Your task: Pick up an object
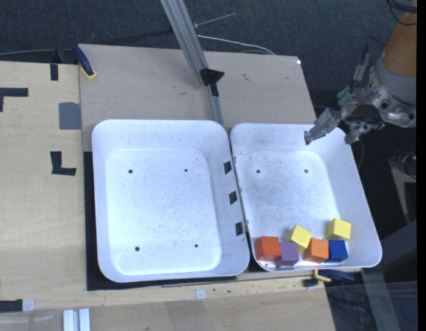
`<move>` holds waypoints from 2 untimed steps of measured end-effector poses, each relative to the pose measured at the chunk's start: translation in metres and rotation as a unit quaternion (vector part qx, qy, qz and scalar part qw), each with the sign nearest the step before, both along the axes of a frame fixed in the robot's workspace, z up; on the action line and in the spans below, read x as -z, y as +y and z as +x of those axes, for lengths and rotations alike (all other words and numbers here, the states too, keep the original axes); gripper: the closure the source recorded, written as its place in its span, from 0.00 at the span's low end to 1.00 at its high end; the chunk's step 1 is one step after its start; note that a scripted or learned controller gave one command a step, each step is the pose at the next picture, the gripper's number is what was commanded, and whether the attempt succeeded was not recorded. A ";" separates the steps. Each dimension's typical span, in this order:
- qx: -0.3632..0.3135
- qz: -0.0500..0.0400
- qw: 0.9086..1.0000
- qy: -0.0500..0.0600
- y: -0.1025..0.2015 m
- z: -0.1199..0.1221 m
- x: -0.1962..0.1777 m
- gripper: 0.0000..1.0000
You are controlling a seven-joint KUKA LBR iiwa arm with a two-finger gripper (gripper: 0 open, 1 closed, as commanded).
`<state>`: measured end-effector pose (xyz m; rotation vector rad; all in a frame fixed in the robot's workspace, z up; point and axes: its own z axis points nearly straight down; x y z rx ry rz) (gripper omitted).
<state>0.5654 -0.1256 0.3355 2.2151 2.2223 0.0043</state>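
Since the blocks crowd the near edge of the right bin [351, 185], the arm [399, 54] should travel down toward that corner and pick an outlying one, such as the yellow block [339, 228], descending squarely over it. Poised above the bin's far right rim, the pincer [331, 131] has its fingers apart, holding nothing.
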 end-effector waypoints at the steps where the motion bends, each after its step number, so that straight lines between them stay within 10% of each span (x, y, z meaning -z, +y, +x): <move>1: -0.001 0.001 1.000 0.000 0.037 -0.023 -0.042 0.00; 2: 0.001 0.000 1.000 0.003 0.035 -0.023 -0.039 0.00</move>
